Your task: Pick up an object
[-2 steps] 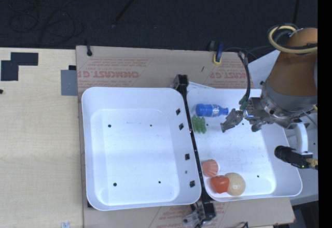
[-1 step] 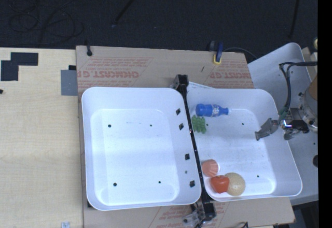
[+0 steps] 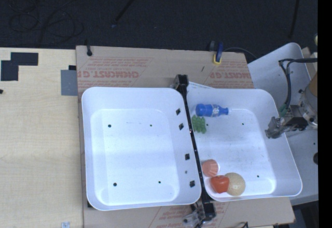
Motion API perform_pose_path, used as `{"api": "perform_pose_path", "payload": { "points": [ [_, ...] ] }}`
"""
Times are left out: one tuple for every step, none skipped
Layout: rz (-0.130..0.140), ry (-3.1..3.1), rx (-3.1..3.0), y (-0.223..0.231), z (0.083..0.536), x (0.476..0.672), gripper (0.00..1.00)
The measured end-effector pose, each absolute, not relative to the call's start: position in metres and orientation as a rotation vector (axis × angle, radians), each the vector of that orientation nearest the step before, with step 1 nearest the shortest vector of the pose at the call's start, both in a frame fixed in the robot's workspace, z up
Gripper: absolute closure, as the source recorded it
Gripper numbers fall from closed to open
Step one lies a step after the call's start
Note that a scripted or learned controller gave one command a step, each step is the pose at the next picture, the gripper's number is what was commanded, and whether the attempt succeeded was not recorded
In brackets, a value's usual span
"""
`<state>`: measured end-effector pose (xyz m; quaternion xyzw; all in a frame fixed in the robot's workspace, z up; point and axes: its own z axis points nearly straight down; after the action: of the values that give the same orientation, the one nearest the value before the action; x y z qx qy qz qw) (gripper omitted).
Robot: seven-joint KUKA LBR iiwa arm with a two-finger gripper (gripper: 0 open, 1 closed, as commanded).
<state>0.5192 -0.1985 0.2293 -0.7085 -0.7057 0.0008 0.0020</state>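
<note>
Blue bottle point(image 3: 211, 111) lies in the right bin point(image 3: 264, 98), well apart from the pincer point(image 3: 275, 129); its spread is unclear.

At the right edge of the frame a small part of the robot shows. Its tool point(image 3: 277, 127) is a compact cluster of dull grey and black metal parts, blocky and angular, with a paler silver piece on the side toward the frame's edge. A thin black cable point(image 3: 286, 79) loops above it in a narrow arch and runs down to the tool. A tan-orange patch point(image 3: 314, 83) of the arm shows at the frame's far right.
</note>
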Motion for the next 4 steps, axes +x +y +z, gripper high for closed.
{"api": "perform_pose_path", "payload": {
  "points": [
    [0.004,-2.218,-2.220,-0.213,0.212,0.523,1.00],
    [0.004,-2.218,-2.219,-0.212,0.199,0.507,1.00],
    [0.002,-2.218,-2.218,-0.212,0.214,0.475,1.00],
    [0.000,-2.222,-2.219,-0.214,0.228,0.483,1.00]
  ]
}}
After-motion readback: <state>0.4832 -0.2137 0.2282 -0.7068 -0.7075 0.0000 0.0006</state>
